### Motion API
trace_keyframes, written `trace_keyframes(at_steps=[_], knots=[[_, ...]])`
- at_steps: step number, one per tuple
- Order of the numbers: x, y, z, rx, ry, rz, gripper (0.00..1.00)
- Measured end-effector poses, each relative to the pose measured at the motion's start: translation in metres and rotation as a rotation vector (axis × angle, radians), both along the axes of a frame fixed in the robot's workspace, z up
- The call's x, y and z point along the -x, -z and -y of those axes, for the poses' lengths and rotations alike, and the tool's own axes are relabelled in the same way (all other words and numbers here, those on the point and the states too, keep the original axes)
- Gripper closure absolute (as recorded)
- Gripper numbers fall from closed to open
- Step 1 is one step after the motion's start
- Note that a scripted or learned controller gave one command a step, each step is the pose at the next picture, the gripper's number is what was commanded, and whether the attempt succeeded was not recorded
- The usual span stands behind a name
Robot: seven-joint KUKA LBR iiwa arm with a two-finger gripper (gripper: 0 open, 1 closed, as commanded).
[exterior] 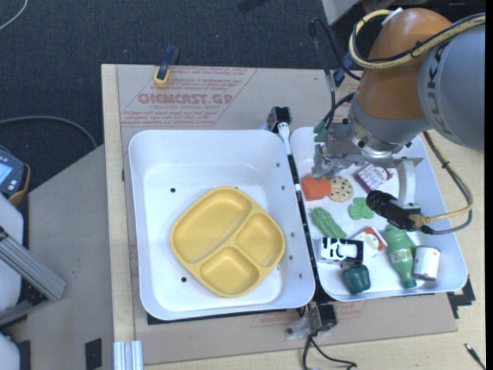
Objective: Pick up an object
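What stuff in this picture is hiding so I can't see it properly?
- The gripper, camera view: the arm's wrist covers it from above, so its fingers are hard to read.
- The far end of the right bin: the arm hides it.
- The small toys near the orange piece and cookie: too small and crowded to name for sure.
- The box: its printing is too small to read.

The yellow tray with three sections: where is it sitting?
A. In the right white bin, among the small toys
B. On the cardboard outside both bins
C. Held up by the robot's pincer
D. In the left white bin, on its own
D: the yellow tray lies flat on the floor of the left white bin, while the small toys crowd the right white bin under the arm.
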State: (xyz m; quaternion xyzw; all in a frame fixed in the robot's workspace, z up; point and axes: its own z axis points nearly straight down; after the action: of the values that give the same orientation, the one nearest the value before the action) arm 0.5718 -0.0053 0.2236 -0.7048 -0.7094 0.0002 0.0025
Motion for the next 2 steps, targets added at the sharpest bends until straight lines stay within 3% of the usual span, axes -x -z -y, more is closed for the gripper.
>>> trace_keyframes(at_steps=[1, 2], knots=[[0.0069, -0.0104, -0.0394, 0.002, 0.002, 0.005, 1.0], [0.0096, -0.0112, -0.0331, 0.002, 0.006, 0.002, 1.0]])
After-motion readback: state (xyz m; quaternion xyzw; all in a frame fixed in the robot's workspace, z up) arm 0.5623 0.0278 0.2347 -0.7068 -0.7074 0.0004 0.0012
